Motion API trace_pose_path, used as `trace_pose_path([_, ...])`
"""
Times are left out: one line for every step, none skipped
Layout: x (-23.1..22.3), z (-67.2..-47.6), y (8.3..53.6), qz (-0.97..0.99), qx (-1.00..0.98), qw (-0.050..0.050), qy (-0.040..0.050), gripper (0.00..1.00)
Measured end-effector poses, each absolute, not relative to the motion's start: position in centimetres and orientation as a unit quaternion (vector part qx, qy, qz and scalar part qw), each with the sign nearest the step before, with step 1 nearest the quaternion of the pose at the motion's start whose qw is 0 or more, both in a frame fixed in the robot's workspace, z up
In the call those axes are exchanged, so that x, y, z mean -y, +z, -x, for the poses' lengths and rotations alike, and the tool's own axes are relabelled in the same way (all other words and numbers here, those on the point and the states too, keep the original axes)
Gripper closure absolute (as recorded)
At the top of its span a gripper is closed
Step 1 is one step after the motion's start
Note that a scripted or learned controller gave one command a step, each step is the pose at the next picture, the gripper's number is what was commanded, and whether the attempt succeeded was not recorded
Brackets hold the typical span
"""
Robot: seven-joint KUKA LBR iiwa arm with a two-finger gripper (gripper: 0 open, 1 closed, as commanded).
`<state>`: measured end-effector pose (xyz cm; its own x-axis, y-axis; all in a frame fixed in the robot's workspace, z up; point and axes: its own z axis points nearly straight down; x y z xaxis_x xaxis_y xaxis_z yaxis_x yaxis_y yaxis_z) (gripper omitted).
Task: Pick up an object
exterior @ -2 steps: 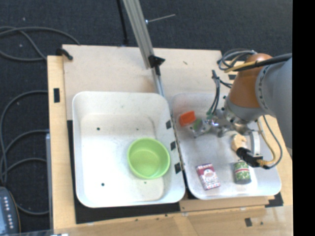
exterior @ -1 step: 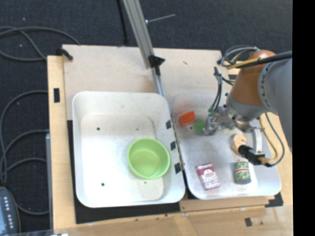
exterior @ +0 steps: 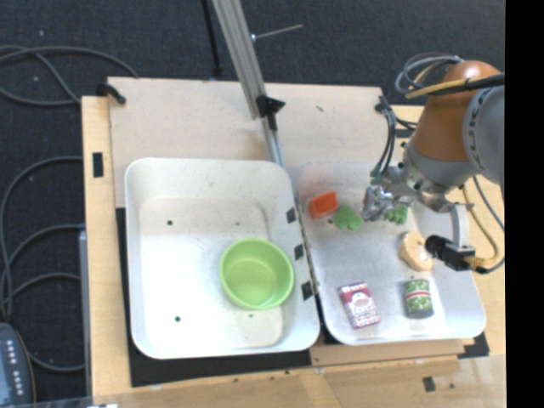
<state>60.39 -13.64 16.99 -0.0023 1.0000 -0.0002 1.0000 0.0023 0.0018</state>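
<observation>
Down in the right bin (exterior: 476,313), the gripper (exterior: 376,204) is hanging low over the upper middle of the floor, and whether it is wide or narrow cannot be told from this slant. Nothing is showing in its grip. Just to its left a small green lump (exterior: 347,219) is lying on the bin floor, and a second green piece (exterior: 397,215) is sitting just to its right, close under the wrist. An orange block (exterior: 322,204) is resting a little further left, near the bin's left wall. Below the arm, a pale yellow object (exterior: 414,250) is lying beside a black fitting. A red packet (exterior: 359,304) and a green packet (exterior: 417,297) are lying near the front edge, apart from each other. In the left bin (exterior: 170,185) a green bowl (exterior: 257,274) is standing upright. Both bins are sitting on the table (exterior: 187,117).
</observation>
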Motion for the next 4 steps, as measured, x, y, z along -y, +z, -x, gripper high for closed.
trace_pose_path([14.4, -60.8, 21.6, -0.706, -0.708, 0.003, 0.0017, 1.00])
trace_pose_path([14.5, -60.9, 25.0, -0.706, -0.708, 0.002, 0.0016, 1.00])
trace_pose_path([8.6, -60.5, 24.6, -0.705, -0.709, 0.000, 0.0005, 1.00])
trace_pose_path([2.5, -60.8, 23.9, -0.705, -0.710, 0.000, 0.0004, 1.00])
